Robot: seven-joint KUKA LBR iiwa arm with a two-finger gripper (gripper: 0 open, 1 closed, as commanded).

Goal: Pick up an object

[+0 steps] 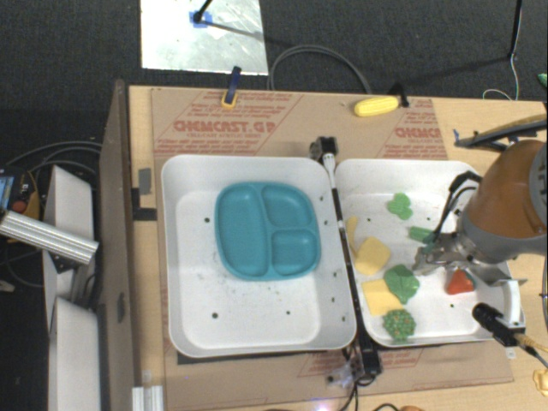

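Green leaf [402,282] lies just below-left of the end effector [431,259], whose grip I cannot tell; descend centred, clear of the red piece [460,283].

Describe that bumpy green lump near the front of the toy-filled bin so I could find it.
Start at the right white bin, the one holding the small toys. Go to its front edge, nearest the camera, where a round, knobbly green ball sits just below a yellow block. Unlike the smoother, leafy green pieces further back, it is covered in tiny bumps.
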